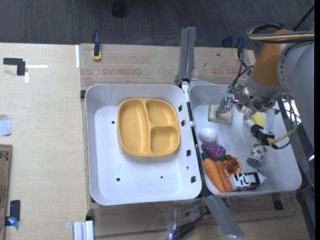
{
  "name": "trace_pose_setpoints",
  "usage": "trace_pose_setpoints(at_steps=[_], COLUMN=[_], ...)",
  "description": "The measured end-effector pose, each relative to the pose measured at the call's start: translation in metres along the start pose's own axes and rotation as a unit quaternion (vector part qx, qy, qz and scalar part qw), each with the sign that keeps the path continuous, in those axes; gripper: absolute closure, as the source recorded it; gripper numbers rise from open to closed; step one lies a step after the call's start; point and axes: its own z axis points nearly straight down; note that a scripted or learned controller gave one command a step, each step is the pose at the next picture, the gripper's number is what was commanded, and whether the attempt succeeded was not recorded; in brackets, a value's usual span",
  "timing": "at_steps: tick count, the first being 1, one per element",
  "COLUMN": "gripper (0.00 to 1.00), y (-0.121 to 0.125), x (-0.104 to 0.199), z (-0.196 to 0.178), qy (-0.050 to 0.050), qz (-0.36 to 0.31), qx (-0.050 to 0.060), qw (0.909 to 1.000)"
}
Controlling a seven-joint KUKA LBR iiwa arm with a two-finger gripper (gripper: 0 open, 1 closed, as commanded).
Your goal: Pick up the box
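A small pale box point(220, 115) with a speckled yellow-green face rests at the far end of the right bin point(292, 176), close to the divider. My gripper point(228, 103) hangs directly over the box's upper right edge, reaching in from the right below the orange band point(265, 64). I cannot make out whether it touches the box. A second boxy item, a black-and-white carton point(248, 180), lies at the bin's near edge.
The right bin also holds a white egg point(208, 133), purple grapes point(214, 149), a carrot point(218, 175), a small patterned can point(256, 155) and a yellow piece point(258, 118). A yellow divided plate point(148, 126) lies in the left bin point(100, 149).
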Motion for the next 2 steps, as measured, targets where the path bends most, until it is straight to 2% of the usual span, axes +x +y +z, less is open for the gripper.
trace_pose_setpoints(at_steps=[1,2], gripper=[0.0,0.0], y=[0.0,-0.0017], x=[0.0,0.0079], z=[0.0,0.0021], qy=[0.0,0.0], qz=[0.0,0.128], qx=[0.0,-0.001], qw=[1.0,0.9917])
